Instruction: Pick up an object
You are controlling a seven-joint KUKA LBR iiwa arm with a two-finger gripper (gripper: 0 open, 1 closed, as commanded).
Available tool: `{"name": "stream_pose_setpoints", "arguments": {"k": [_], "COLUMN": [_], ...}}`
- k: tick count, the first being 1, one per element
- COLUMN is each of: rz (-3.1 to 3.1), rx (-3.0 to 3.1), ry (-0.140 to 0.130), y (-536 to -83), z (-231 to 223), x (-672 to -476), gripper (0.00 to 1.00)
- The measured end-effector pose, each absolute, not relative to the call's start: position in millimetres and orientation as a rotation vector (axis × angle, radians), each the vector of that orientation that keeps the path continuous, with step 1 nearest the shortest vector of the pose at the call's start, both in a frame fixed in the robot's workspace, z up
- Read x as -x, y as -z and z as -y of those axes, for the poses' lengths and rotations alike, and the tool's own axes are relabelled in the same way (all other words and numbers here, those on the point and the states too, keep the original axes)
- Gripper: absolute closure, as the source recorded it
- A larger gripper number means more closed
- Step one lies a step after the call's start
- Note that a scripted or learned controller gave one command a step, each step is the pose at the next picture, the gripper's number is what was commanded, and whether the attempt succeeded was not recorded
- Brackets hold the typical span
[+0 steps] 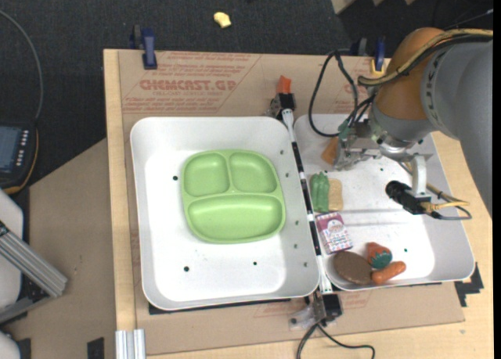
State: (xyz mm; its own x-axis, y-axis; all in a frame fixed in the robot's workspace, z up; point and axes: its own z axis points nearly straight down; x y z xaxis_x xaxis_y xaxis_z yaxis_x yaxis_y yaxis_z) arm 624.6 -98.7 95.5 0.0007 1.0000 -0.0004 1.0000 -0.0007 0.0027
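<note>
My gripper (351, 148) is low over the back left part of the right bin (446, 260). A small orange-brown thing (331, 149) lies right against its left side; I cannot tell whether it is gripped. Nearer the front, along the bin's left wall, lie a green pickle-shaped piece (319, 191) and a tan block (336, 193) side by side. In front of them is a pink packet (334, 232). The front corner holds a brown round piece (352, 267), an orange carrot-like piece (388, 271) and a small red and green piece (378, 253).
The left bin (156, 217) holds a green divided plate (232, 195). A ridge between the two bins (301, 185) runs front to back. The arm's grey body and orange band (415, 76) hang over the right bin's back right.
</note>
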Motion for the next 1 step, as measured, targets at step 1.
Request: {"name": "stream_pose_setpoints", "arguments": {"k": [1], "rz": [-2.219], "rx": [-2.221], "ry": [-0.002], "y": [-94.9], "z": [98.7], "x": [-624.3], "gripper": [0.0]}}
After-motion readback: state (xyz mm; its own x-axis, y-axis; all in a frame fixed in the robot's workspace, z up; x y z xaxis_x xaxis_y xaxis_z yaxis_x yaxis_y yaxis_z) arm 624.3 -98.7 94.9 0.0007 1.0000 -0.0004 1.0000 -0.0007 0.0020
